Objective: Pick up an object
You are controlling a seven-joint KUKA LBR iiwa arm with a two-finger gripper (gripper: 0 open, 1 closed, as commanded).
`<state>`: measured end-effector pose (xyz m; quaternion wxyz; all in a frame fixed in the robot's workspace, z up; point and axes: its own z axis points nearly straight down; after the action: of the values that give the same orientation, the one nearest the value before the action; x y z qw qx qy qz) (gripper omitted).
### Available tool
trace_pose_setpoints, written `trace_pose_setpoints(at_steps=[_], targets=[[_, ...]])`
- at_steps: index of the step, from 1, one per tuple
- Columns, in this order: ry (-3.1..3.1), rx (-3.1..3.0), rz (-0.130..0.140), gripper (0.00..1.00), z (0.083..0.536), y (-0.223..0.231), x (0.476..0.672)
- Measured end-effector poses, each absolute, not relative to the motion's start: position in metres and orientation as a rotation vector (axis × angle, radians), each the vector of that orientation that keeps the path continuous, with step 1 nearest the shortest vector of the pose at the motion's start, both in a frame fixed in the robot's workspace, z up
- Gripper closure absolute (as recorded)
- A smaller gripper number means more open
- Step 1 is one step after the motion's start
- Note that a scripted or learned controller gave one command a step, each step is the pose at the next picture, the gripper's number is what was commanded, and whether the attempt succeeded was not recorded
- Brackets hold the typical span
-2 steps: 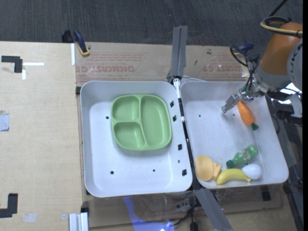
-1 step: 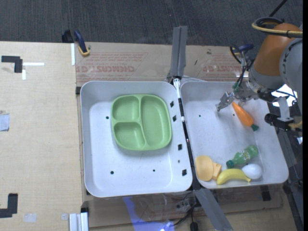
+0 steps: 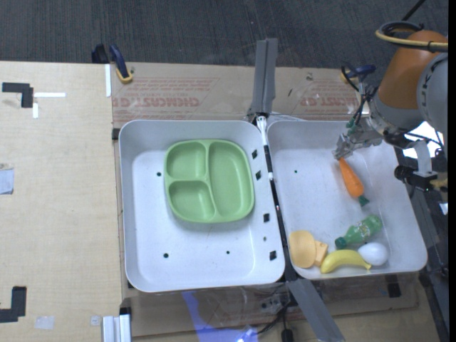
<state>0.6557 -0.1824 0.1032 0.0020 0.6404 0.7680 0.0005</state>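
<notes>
Table (image 3: 57, 191): carries two white bins side by side, so objects stay contained.
Left bin (image 3: 142, 262): centre of frame, holds a green divided plate (image 3: 209, 181).
Right bin (image 3: 313, 191): carrot (image 3: 350, 177) at upper right; bottle (image 3: 360, 231), banana (image 3: 344, 262), egg (image 3: 372, 253) grouped at lower right.
Arm (image 3: 410, 70): enters from upper right, bent down.
Tool (image 3: 350, 147): just above the carrot's top end; opening I cannot tell.

- arm (image 3: 417, 84): grey casing, fat orange band above wrist
- black cable looping over the top
- gripper (image 3: 354, 142): small, grey metal
</notes>
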Motion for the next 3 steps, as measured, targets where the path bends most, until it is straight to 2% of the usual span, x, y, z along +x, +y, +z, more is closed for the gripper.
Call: trace_pose_setpoints(at_steps=[1,2,3], targets=[[2.326,2.112,-0.001,1.00,0.092,-0.172,0.604],[2.183,2.261,-0.001,1.00,0.092,-0.143,0.577],[2.306,2.138,-0.003,1.00,0.091,-0.092,0.477]])
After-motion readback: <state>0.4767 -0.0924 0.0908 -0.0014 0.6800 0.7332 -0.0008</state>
